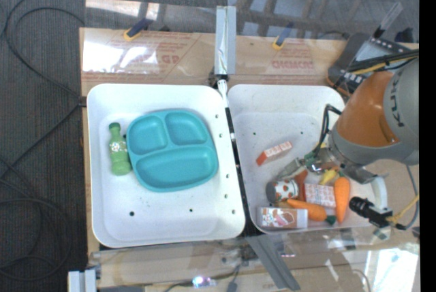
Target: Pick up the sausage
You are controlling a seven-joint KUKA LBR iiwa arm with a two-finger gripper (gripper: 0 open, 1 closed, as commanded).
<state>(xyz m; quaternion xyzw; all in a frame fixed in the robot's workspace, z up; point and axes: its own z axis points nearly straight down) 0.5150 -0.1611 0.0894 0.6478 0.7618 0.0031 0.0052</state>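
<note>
Two bins: left (pixel 102 216) holds tray (pixel 174 151) and bottle (pixel 119 149); right, sausage (pixel 274 153); gripper (pixel 308 166) state unclear

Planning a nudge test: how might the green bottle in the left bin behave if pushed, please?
It seems to lie on its side, so the green bottle may roll. It looks small and plastic, probably light. The teal plate beside it would likely block it.

Bright, even light, soft focus

Glare streaks the clear plastic sheet (pixel 163 52) across the upper frame; the two shallow white bins (pixel 109 216) look slightly washed out, shadows faint.
</note>
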